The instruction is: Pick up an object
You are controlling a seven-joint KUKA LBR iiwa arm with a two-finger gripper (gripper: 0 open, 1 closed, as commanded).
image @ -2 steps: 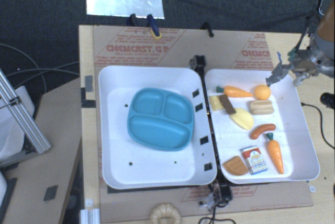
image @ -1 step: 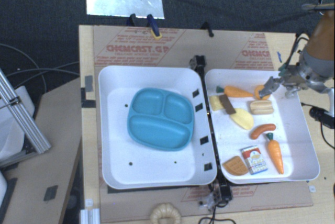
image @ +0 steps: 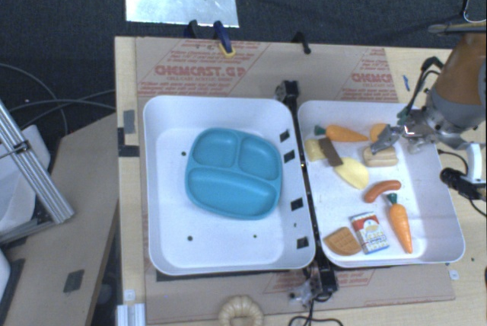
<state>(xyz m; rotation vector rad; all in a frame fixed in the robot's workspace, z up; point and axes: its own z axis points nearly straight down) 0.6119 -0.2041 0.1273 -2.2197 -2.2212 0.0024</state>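
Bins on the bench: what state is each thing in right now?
Left bin: holds a blue plate, flat, nothing on it.
Right bin: holds toy food.
Carrot: lying flat, untouched.
Sausage: lying flat.
Small box: lying flat, beside a cookie.
Knife: lying flat.
Gripper: low over a tan block, grip unclear.

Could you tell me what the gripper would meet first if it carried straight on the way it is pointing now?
The gripper points down and leftward into the right bin. Most likely it meets the tan block just below its tip first, though height above it is unclear from one view.
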